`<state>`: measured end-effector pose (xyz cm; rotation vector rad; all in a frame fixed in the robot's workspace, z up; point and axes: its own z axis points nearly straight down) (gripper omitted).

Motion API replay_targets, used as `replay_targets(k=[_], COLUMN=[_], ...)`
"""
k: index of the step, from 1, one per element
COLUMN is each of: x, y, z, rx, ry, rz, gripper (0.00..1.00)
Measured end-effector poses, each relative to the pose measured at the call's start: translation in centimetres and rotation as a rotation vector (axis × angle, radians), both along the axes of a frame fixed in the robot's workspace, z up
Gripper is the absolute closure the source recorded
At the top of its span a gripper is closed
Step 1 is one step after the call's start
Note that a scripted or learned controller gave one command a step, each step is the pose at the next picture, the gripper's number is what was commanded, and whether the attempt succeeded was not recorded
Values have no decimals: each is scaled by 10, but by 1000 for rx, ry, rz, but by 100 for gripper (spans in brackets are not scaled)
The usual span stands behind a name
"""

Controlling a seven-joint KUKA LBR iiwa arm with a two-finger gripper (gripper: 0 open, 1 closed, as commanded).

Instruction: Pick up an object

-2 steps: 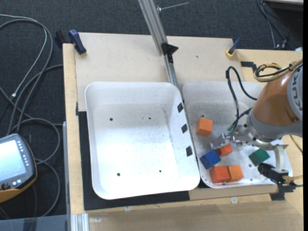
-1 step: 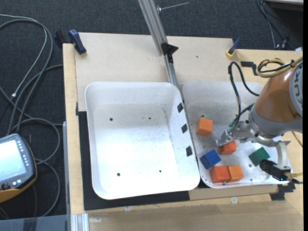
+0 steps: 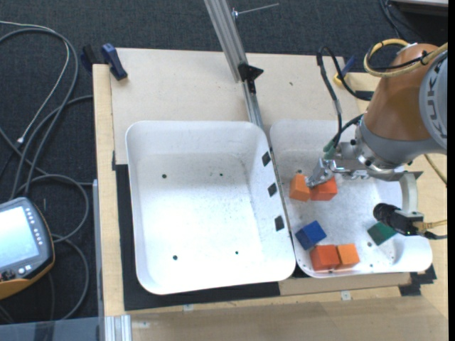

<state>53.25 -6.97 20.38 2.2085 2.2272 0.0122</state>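
Note:
The right bin [image 3: 398,265] holds several blocks. An orange block [image 3: 298,188] and a red block [image 3: 325,190] lie side by side in its left middle. My gripper [image 3: 318,175] is down right over these two, its tip at the seam between them. Nearer the front lie a blue block [image 3: 310,234], a red-orange block [image 3: 326,256] and an orange block [image 3: 348,253]. A green block [image 3: 381,233] rests toward the right side.
The left bin [image 3: 142,190] stands beside the right one, with their walls meeting near the orange block. A slanted metal rail [image 3: 227,34] runs down from the top to the gap between the bins. A blue clamp [image 3: 114,60] sits at the bench's far left corner.

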Motion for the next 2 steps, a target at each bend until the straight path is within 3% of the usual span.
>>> replay_targets(k=[1,2], x=[-26,47], y=[67,132], z=[22,9], rx=[2,1], ry=[10,5], rz=[1,1], gripper=[100,100])
